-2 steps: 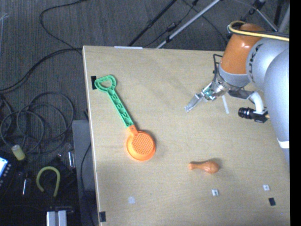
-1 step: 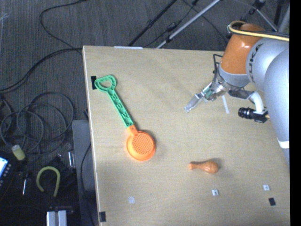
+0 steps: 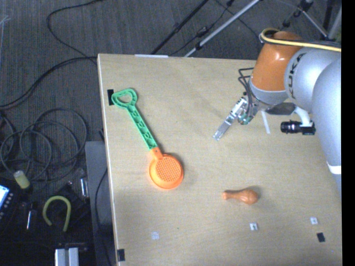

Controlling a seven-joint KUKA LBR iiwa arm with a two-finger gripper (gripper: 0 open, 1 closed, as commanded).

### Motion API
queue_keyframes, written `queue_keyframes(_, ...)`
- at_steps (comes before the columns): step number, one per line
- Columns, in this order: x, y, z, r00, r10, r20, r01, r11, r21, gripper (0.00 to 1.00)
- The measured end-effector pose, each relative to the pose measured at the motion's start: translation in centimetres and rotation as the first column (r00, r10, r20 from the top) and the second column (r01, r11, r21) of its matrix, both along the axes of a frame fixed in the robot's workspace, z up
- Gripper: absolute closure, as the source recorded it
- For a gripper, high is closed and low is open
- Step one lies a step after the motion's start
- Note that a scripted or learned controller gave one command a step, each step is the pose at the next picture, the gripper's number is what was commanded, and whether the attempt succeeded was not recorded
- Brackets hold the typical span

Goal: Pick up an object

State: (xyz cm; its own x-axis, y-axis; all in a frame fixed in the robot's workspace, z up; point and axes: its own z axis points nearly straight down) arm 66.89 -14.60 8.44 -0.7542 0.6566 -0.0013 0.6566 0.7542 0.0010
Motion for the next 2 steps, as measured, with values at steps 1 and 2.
queue_keyframes(1, -1.2, 2.4, 0.9, 0.961, 0.277, 0.001, -0.277, 0.961, 0.000, 0.00)
queue_keyframes(2, -1.0, -4.8, 0.0, 0.965, 0.261, 0.002, -0.261, 0.965, 0.000, 0.00)
